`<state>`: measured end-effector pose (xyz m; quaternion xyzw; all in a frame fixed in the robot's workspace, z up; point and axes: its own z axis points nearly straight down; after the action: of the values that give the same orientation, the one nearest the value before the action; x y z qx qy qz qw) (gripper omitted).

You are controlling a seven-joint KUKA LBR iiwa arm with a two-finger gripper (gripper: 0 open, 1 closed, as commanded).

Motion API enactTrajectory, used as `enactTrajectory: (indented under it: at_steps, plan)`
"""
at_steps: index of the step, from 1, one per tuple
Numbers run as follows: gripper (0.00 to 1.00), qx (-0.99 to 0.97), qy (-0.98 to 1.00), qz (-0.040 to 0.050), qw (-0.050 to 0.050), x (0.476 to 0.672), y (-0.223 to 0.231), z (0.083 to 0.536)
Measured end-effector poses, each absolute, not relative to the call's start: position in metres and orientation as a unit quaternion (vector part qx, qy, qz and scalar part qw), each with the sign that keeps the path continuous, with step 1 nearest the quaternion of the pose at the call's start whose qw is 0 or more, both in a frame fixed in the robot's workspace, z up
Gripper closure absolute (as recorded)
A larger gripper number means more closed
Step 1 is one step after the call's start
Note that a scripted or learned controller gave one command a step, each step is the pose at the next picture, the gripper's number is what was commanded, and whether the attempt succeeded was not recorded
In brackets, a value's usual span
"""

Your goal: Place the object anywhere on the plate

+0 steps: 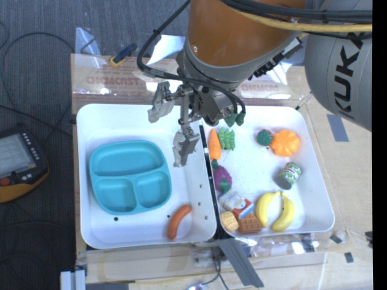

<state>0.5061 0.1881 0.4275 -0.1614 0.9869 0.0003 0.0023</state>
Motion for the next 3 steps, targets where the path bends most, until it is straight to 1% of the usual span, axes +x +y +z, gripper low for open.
enactTrajectory:
  at_steps: [1, 2, 3]
  plan:
    - [1.0, -0.161, 0.987, 0.0005, 0.005, 0.507, 0.189, 0.438]
    - [0.0, -0.161, 0.987, 0.0004, 0.005, 0.507, 0.189, 0.437]
    - [0.0, -0.297, 0.955, -0.0004, 0.004, 0.507, 0.116, 0.486]
